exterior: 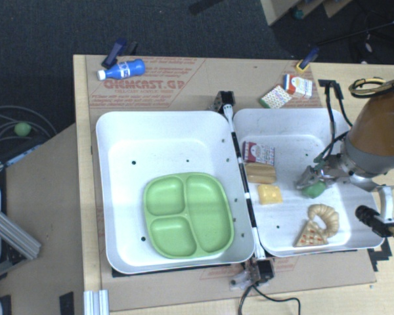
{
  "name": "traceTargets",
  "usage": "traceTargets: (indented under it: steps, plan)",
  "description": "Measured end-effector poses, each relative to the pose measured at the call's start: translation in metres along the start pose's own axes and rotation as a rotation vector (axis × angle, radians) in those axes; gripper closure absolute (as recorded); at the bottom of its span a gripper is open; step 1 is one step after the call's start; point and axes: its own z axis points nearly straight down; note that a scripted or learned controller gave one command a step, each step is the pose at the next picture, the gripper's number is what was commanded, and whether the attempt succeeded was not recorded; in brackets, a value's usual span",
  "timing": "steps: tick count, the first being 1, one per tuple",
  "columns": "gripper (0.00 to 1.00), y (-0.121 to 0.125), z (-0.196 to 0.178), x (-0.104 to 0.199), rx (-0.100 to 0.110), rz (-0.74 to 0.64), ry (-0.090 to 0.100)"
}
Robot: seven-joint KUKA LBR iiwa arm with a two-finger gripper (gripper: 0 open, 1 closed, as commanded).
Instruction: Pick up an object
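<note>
While the gripper (313, 178) sits low in the right bin (285, 120), its fingers seem to pinch a green object (312, 189), though I cannot tell for certain; lifting straight up would avoid the croissant (324, 216).

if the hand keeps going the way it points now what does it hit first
Probably the green object right at the hand's tip; it points left across the right bin. Past that lies the yellow cheese block, though depth is unclear.
</note>
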Motion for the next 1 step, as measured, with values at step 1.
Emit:
traceTargets:
  steps: [1]
  plan:
    - [1.0, -0.0102, -0.0639, 0.0645, 0.003, -0.003, 0.002]
